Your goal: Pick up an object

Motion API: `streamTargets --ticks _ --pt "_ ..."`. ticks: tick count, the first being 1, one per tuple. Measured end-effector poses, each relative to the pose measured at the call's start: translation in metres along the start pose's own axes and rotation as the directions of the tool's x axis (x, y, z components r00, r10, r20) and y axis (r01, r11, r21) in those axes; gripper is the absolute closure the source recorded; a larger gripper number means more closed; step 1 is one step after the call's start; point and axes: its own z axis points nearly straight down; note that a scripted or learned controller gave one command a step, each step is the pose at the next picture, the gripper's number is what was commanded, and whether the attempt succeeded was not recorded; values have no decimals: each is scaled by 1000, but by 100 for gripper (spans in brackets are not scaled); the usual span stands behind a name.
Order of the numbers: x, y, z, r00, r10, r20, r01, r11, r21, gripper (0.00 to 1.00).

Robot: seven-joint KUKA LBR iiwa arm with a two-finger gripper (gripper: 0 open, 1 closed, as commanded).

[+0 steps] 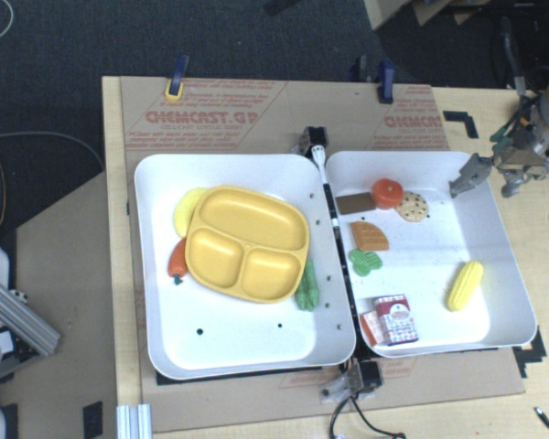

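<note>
Two white bins side by side, gripper (490,177) at the right bin's (494,245) far right rim, fingers spread apart and holding nothing, corn cob (464,285) lying in that bin below it, tomato (387,192) and cookie (412,208) touching near its far wall, yellow divided plate (246,242) in the left bin (165,245)

Lab; clamped bench (256,108), white bins (156,245)

The yellow tray (247,243) looks like smooth, glossy plastic. Both white bins (247,346) have a smooth plastic sheen. The table (256,108) is matt brown cardboard.
</note>
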Motion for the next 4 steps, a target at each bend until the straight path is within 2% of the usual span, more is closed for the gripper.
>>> streamTargets --ticks 1,3,4 --pt "1 3 -8 1000 -4 4 4 1000 -14 0" --pt "-4 4 115 1000 -4 2 4 1000 -9 0" --pt "-3 4 141 1000 -5 0 5 1000 -10 0"
